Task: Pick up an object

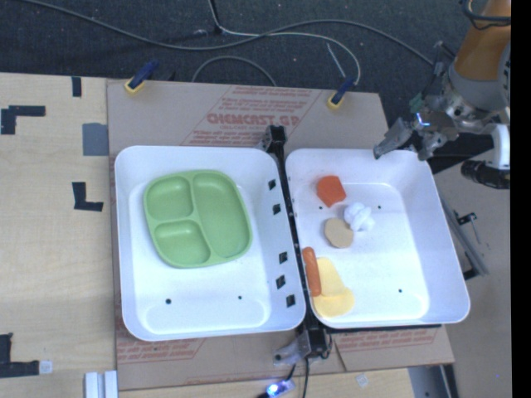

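Camera view | gripper (404,139) at 1 o'clock over right bin (431,222) far rim, finger state cannot tell, nothing seen held | right bin: orange block (330,190), white lump (359,215), tan disc (338,233), orange stick (312,271), yellow piece (333,292) | left bin (133,247), 9 o'clock: green divided plate (197,218)

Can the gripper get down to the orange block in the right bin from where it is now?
Probably yes. The gripper hangs over the right bin's far rim, and the orange block lies uncovered with nothing between them.
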Available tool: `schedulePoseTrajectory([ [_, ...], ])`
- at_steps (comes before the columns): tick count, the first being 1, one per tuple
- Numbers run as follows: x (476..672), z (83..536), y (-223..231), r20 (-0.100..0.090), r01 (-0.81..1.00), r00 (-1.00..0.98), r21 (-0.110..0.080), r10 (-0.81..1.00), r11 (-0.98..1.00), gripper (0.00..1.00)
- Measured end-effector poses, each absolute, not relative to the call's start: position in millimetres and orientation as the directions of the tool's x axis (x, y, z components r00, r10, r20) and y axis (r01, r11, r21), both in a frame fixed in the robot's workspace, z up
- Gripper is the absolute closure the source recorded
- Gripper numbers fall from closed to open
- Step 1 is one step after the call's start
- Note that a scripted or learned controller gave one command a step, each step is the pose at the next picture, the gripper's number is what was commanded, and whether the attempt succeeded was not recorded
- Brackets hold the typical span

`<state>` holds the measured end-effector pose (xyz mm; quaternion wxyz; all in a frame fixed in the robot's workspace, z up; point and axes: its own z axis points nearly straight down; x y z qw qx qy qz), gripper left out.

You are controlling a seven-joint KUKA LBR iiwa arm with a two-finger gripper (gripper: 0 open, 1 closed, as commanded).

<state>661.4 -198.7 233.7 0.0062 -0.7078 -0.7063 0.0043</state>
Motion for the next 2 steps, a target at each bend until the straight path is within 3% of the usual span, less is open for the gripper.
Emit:
schedulePoseTrajectory([
  [1,664.1,242.8,-198.0,0.0,1.0,-0.001,-0.001,1.0,0.001,0.0],
  [2,664.5,181.8,-189.4,0.0,1.0,-0.001,-0.007,1.0,0.002,0.0],
])
